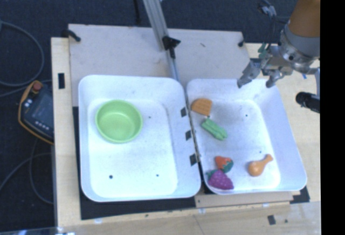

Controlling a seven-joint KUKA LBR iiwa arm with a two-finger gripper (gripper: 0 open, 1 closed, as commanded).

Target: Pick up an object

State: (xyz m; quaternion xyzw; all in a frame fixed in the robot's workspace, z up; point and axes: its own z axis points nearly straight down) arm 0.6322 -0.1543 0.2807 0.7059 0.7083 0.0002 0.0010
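Observation:
My gripper (257, 81) hangs over the far edge of the right bin (280, 121), its two fingers spread open with nothing between them. In that bin lie an orange bread-like piece (201, 106) at the far left, a green vegetable (214, 129) just below it, a small red and green piece (223, 163), a purple grape bunch (220, 179) at the near left corner, and an orange drumstick (260, 165) near the front right. All of them sit well below and left of the gripper.
The left bin (156, 142) holds a green bowl (119, 121). A slanted metal pole (153, 5) rises behind the bins. A yellow-edged pendant (36, 111) lies off the bench at left.

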